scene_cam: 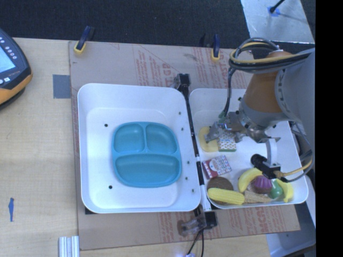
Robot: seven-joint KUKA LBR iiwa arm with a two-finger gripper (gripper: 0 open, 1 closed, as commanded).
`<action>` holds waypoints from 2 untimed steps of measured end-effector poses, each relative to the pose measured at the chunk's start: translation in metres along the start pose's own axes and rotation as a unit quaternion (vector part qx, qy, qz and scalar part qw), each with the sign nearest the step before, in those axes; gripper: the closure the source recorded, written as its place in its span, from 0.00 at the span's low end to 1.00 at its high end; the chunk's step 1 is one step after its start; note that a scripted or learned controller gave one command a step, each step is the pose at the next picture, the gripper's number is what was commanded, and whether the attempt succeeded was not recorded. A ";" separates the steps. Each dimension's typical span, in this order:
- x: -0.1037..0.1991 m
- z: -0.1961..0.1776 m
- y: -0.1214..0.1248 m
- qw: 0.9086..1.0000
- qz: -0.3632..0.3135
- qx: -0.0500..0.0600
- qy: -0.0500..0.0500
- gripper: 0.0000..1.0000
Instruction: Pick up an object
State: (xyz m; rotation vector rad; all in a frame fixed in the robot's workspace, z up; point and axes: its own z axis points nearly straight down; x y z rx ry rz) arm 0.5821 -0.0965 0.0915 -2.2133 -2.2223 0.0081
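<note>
My gripper point(228, 131) reaches down into the right bin point(209, 98), low over its left half. Right under it lies a small patterned box point(227, 143), with a pale yellow piece point(206, 135) just to its left. The gripper's body hides how it meets the box. Nearer the front lie a red-and-white packet point(217, 166), a brown round piece point(220, 183), a corn cob point(226, 197), a banana point(246, 179), and a purple piece point(262, 183) beside a green one point(276, 192).
The left bin point(94, 103) holds a blue divided plate point(146, 154). The grey arm with its orange band point(262, 92) and looped cables covers the right bin's far right side. A black clip point(183, 81) sits at the bins' shared back edge. An orange-rimmed device point(10, 63) lies far left.
</note>
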 end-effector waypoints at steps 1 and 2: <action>-0.001 -0.011 0.001 1.000 -0.001 0.000 0.000 1.00; 0.096 -0.105 -0.032 1.000 -0.004 -0.005 0.002 1.00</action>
